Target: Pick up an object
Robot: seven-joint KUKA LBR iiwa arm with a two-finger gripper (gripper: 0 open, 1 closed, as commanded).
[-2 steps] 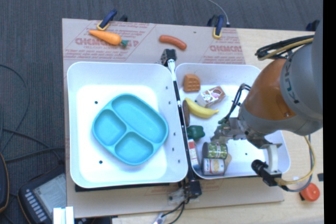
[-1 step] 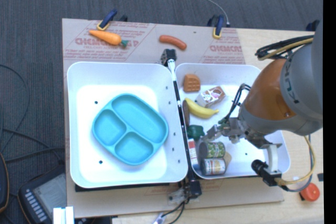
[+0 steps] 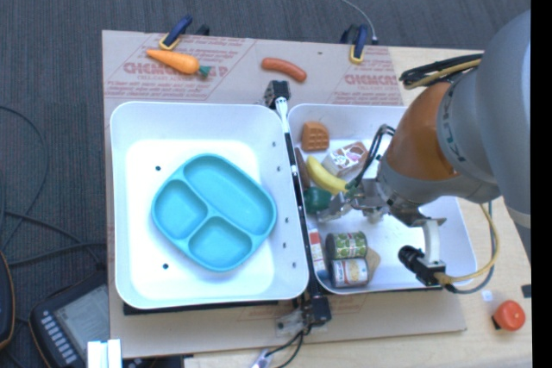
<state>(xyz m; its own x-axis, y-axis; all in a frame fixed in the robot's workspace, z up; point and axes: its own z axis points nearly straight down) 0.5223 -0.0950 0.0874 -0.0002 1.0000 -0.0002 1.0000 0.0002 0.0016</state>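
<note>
Currently we have our gripper (image 3: 352, 201) lowered into the right bin (image 3: 461, 258), close by the banana (image 3: 325, 176) and a dark green item (image 3: 316, 199). Whether the fingers are spread or closed, we cannot tell, and we see nothing held. Two cans (image 3: 348, 258) lie just below. Our pick looks unfinished: grasping and lifting remain. The left bin (image 3: 129, 271) holds a blue divided plate (image 3: 214, 212).

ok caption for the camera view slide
KUKA arm's gripper lowered among toy food in the right bin; blue divided plate in the left bin.
</note>
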